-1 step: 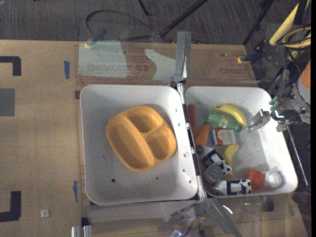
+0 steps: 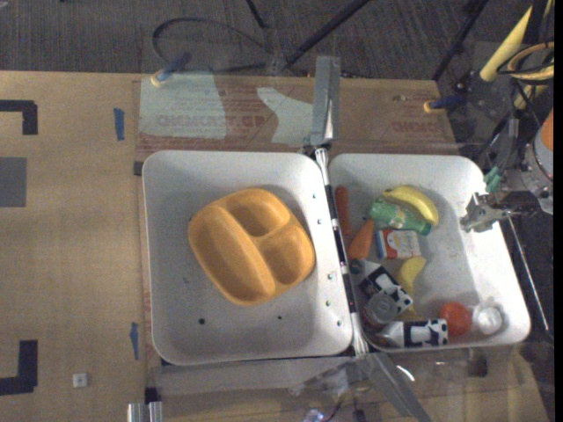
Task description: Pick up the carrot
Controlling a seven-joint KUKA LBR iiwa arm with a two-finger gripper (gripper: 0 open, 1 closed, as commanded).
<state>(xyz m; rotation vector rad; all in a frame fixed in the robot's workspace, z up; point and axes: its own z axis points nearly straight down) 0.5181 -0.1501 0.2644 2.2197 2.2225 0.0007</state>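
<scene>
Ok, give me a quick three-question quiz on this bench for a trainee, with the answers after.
1. True or false: the orange divided plate lies in the right-hand bin.
2. Multiple choice: the carrot lies A) on the plate, B) in the right-hand bin near the wall shared with the left-hand bin, C) on the wooden bench outside both bins.
3. Fill in: the gripper is over the ____ edge of the right-hand bin, apart from the carrot.

Key
1. False; it lies in the left-hand bin.
2. B; it lies below the banana, beside a juice carton.
3. Right.
</scene>
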